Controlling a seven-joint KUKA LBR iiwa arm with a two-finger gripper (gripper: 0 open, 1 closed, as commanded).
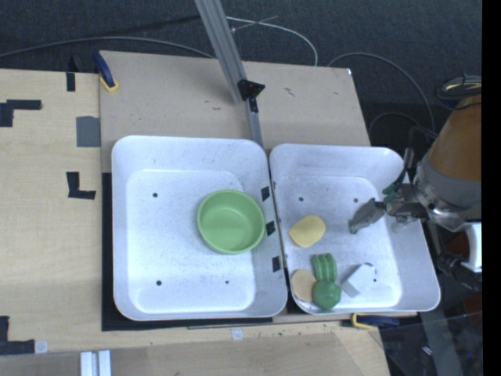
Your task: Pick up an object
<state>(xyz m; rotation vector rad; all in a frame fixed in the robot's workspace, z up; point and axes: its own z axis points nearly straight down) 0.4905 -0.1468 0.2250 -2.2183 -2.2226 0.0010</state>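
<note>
The gripper (362, 219) hangs over the right bin (391, 163), its fingers pointing toward the bin's middle; whether they are spread or closed I cannot tell. Nothing shows between them. Just to its left lies a yellow object (307, 230). Below it sit a green toy (325, 280), a tan piece (301, 282) and a grey block (358, 279). Far left, the other bin (141, 163) holds a green bowl (230, 221).

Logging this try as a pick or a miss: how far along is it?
Nothing looks picked yet. The pincer hangs over the right bin, apart from the yellow piece and green toy lying there. Reaching, gripping and lifting remain.
</note>
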